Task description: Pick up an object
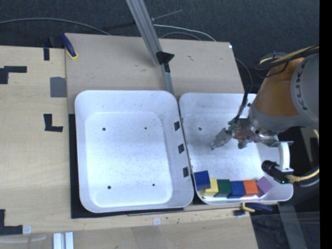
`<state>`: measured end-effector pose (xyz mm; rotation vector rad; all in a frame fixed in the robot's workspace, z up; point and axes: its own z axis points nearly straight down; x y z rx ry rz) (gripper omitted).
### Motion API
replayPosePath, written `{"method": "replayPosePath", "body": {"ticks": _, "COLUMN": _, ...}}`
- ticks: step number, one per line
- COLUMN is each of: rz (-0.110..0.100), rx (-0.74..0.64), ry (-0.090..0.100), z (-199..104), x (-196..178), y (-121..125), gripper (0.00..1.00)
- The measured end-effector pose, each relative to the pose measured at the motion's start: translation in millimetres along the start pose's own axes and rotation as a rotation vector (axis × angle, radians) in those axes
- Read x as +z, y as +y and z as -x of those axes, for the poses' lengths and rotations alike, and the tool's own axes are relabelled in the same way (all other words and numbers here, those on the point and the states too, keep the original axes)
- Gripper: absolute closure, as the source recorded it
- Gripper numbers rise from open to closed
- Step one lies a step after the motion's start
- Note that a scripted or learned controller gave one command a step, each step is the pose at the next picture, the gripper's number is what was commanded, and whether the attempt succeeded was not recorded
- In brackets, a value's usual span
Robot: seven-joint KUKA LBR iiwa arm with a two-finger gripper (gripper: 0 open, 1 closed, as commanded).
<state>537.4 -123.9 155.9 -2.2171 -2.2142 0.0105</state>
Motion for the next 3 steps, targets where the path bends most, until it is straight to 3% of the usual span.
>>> {"method": "replayPosePath", "body": {"ticks": 1, "rz": 0.016, "rx": 0.003, "ry": -0.007, "z": 68, "x": -70, "y": 8, "gripper": 0.00}}
{"method": "replayPosePath", "body": {"ticks": 2, "rz": 0.003, "rx": -0.004, "ry": 0.000, "z": 58, "x": 31, "y": 35, "gripper": 0.00}}
{"method": "replayPosePath", "body": {"ticks": 3, "rz": 0.018, "rx": -0.005, "ry": -0.005, "z": 82, "x": -14, "y": 109, "gripper": 0.00}}
